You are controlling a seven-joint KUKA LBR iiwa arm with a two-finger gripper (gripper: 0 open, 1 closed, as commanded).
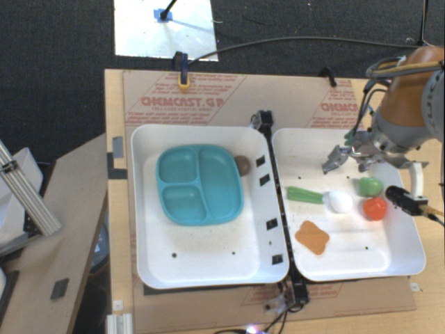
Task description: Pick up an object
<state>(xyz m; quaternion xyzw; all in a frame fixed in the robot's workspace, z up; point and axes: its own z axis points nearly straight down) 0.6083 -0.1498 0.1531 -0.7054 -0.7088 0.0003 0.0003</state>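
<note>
The claw [348, 155] is hanging over the right bin [400, 259] with nothing visibly in it, can't tell its state, while the red ball [375, 209], probably the easiest target, is sitting just below the green piece [370, 186].

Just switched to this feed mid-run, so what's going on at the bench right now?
The arm reaches in from the right, its claw hovering over the back of the right bin, with nothing seen in it. Below lie a green stick, a white ball, a green piece, a red ball and an orange piece. The left bin holds a teal tray beside a small brown object.
</note>
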